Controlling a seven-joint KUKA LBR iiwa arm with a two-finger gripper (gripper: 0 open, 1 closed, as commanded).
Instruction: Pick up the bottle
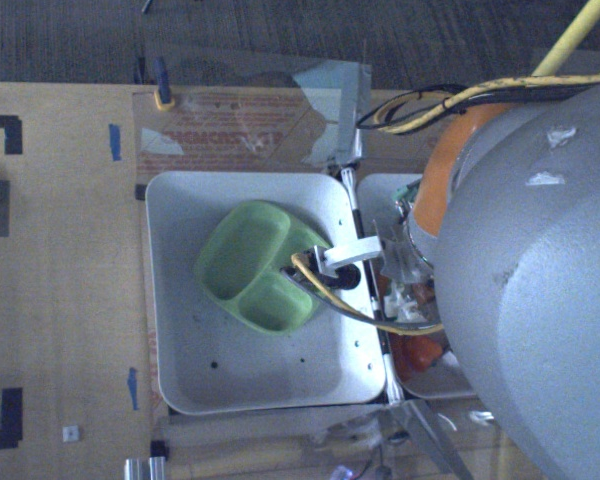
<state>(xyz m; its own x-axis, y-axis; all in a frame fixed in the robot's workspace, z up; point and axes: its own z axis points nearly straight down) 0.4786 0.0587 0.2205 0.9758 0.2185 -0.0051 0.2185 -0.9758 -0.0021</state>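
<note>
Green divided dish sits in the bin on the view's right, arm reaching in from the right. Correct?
Wrong bin. The green divided dish sits in the bin on the view's left, as the camera view shows. The arm does reach in from the right.

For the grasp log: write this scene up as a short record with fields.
left bin: white, holds the dish
dish: green, two compartments, open side up, near the bin's middle
right bin: white, mostly covered by the arm
arm: grey with an orange band, over the right bin
red thing: in the right bin, partly under the arm; kind unclear
</note>
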